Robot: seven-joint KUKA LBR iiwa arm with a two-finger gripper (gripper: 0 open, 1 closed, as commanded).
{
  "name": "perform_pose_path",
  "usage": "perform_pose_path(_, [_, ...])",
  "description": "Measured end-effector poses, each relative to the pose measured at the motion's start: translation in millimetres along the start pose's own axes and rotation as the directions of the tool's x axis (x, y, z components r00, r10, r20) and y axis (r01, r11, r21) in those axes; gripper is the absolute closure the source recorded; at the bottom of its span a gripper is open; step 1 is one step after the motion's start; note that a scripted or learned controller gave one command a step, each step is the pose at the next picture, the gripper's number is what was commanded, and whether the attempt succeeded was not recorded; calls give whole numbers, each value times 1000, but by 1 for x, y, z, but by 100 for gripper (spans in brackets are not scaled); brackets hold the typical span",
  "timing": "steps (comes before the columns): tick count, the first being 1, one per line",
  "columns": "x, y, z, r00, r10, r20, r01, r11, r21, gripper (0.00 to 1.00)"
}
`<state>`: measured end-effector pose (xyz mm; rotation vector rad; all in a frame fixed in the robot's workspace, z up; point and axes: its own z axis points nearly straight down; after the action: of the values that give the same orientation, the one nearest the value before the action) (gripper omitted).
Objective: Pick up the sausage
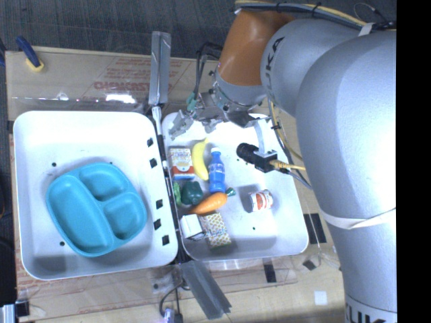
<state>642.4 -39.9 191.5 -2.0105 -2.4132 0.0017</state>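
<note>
My gripper hangs over the far left corner of the right bin, just beyond a yellow banana and a small printed box. The orange band and the grey arm rise behind it to the right. Below the gripper lie a blue bottle, a dark green item, an orange carrot and a red and white can.
A patterned packet and a white piece lie at the right bin's near left. A black plug on a cable hangs over the bin's middle. The left bin holds a blue divided plate.
</note>
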Motion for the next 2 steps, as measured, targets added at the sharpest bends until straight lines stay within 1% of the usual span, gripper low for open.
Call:
perform_pose_path(1, [-71, 2, 27, 1000, -28, 1, 28, 1000, -1, 0])
perform_pose_path(2, [14, 17, -1, 963, -270, 2, 270, 963, -2, 0])
